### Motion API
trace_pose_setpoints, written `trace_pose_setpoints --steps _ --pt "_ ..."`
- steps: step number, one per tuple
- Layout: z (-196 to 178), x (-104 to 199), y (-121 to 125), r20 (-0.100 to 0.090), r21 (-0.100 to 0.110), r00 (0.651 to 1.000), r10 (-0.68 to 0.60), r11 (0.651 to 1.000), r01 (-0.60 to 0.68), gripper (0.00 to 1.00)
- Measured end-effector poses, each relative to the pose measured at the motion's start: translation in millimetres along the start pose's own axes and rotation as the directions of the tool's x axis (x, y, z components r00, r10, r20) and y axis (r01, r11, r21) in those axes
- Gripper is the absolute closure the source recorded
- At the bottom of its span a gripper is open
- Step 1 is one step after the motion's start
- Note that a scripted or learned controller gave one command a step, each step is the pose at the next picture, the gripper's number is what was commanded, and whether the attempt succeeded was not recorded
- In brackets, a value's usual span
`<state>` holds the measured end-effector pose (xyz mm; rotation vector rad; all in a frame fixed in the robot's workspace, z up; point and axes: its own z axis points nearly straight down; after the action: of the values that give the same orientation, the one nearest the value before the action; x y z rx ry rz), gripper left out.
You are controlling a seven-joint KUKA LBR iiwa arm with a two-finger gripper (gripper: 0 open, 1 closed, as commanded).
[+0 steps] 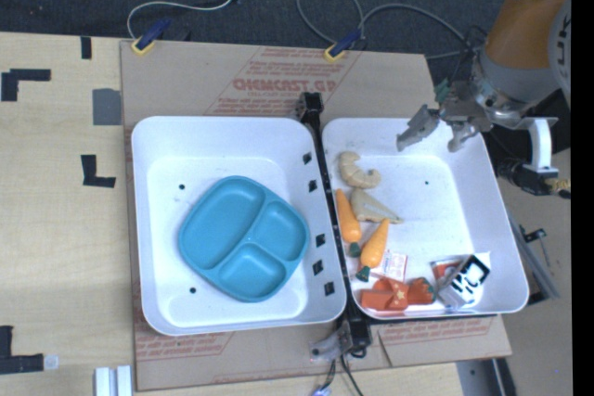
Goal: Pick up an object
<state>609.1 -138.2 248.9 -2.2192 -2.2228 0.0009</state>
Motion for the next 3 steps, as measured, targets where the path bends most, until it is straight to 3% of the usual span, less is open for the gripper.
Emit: trace_pose_setpoints --steps 1,2,3 --pt "65.8 48.4 -1.8 -0.001 0.002 1.000 -0.001 1.000 0.001 0.00" --pt "142.1 42.0 -2.6 0.000 0.003 1.000 0.001 1.000 -0.001 0.00" --pt "163.2 41.6 32.8 0.000 -0.002 1.000 0.000 1.000 0.000 0.00"
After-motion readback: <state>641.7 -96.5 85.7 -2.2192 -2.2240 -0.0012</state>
